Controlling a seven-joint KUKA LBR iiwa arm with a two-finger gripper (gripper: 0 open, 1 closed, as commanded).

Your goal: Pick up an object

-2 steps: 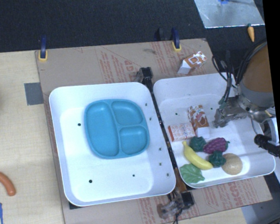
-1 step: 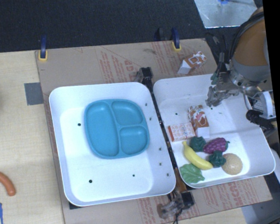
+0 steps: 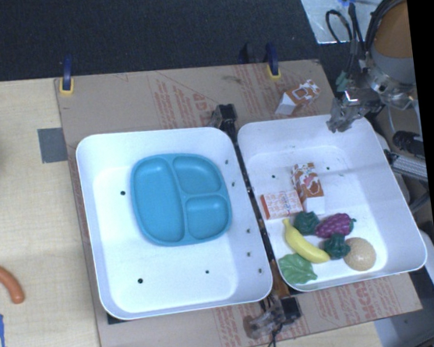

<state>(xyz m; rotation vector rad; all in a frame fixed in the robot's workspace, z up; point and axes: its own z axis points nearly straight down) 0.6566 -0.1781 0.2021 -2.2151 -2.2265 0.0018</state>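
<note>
The task's objects lie in the right bin (image 3: 391,186), grouped toward its near edge. A banana (image 3: 304,244) lies at a slant in the middle of the group. A green leaf (image 3: 297,267) sits at its near-left end, touching it. A dark green broccoli piece (image 3: 306,222) sits just beyond the banana, and a purple grape bunch (image 3: 334,225) lies to the right of that piece. A second dark green piece (image 3: 337,247) sits below the grapes, and a tan potato (image 3: 359,253) rests at the group's right end, near the bin's front wall. Farther back in the same bin lie two flat packets — a red-and-white one (image 3: 280,202) and an orange-and-white one (image 3: 307,180) — touching at a corner.

The gripper (image 3: 341,118) hangs over the right bin's far right corner, well apart from the group. Nothing shows between its parts; whether it is released or clenched cannot be told from this view.

The left bin (image 3: 105,222) holds a blue divided plate (image 3: 179,197), lying flat near its centre.

Both bins rest on a cardboard sheet (image 3: 154,106). A small carton (image 3: 299,97) lies on the sheet beyond the right bin. A sausage (image 3: 3,281) lies on the bench (image 3: 20,232) to the left, well apart from the bins.
</note>
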